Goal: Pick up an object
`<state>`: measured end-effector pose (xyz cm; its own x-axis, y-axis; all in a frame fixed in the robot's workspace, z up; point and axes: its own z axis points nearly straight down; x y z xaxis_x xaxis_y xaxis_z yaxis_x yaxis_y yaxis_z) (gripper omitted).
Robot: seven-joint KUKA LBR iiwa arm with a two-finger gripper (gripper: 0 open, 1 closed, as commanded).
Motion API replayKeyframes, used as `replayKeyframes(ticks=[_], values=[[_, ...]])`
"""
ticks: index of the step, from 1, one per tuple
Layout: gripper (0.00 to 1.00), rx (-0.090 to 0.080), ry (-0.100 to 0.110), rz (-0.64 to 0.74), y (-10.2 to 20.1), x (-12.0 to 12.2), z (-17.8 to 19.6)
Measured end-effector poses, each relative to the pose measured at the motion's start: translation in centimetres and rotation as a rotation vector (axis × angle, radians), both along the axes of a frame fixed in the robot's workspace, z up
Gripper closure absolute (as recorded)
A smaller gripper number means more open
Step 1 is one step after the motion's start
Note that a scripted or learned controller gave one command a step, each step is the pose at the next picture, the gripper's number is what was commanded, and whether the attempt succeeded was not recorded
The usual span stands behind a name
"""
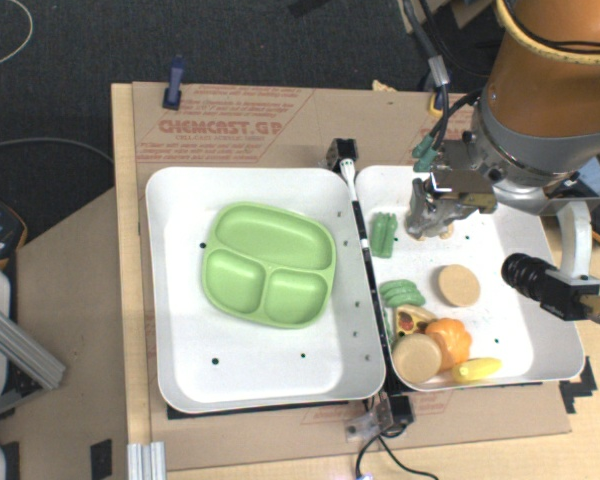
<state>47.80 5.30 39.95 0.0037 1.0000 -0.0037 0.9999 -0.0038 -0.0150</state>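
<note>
Nearest the camera, along the near edge of the right bin (540, 368), sits a tight cluster: a tan cylinder (417, 359), an orange fruit (452, 340) touching it, and a yellow piece (477, 369) just to the right of them. A little farther in lie a green leafy piece (400, 292) by the divider and a tan round disc (458, 286) standing apart in the middle of the bin. A green pod (383, 234) lies close to the left wall, farther back.

The left bin (170, 268) carries a green divided plate (268, 264); both bins rest on the tabletop (130, 168).

The claw (429, 224) hangs low over the far part of the right bin, between the green pod and the disc, near both but touching neither. Nothing shows between its tips, so it carries no load; how wide it stands I cannot tell, since the wrist hides the tips from above.

For a clean pick, the disc looks the best target, because it has bare floor all round it. The claw should centre over it, straddle its rim, and descend fully before closing. The near cluster is riskier, as neighbours could be nudged or caught together.
</note>
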Motion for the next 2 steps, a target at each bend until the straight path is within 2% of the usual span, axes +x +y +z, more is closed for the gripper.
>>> replayKeyframes(ticks=[1, 2], values=[[1.00, 0.002, 0.004, 0.004, 2.5, -0.2, -15.3], [1.00, 0.005, -0.008, 0.009, 8.1, 0.0, -17.0]])
